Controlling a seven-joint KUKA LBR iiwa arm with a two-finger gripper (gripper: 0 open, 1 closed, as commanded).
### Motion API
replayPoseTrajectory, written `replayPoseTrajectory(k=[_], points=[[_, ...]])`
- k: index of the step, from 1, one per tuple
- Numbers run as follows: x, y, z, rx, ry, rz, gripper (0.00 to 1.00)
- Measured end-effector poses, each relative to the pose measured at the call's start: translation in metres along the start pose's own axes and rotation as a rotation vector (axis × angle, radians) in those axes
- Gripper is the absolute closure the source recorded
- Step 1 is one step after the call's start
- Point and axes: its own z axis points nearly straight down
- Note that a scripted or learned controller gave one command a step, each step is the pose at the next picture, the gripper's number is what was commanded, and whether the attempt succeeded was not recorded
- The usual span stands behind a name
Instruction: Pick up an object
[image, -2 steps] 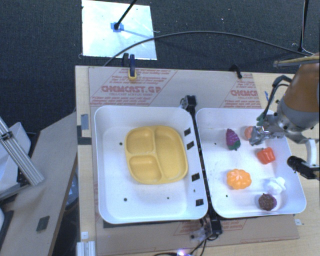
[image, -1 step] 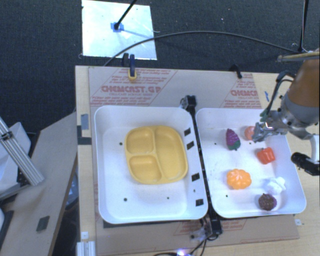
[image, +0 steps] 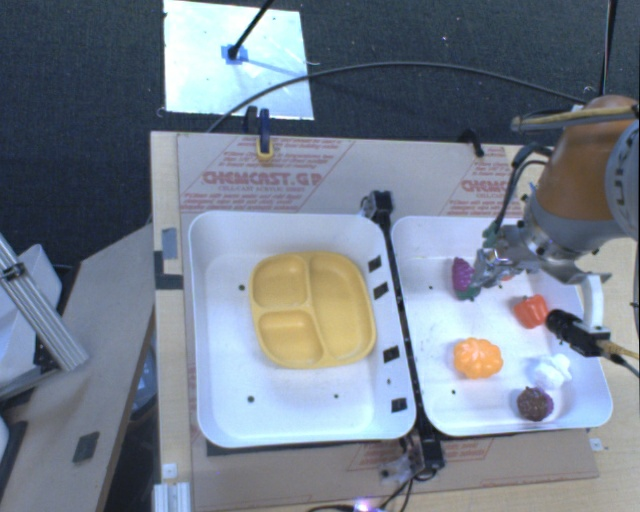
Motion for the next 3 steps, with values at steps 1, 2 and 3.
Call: replayPoseTrajectory(k=[1, 2, 3], points=[[0.055, -0.001, 0.005, 0.0, 0.001, -0.001, 1.0], [0.106, 0.004, -0.002, -0.001, 0.001, -0.002, 1.0], [0.164, 0.005, -0.008, -0.001, 0.001, -0.002, 1.0]])
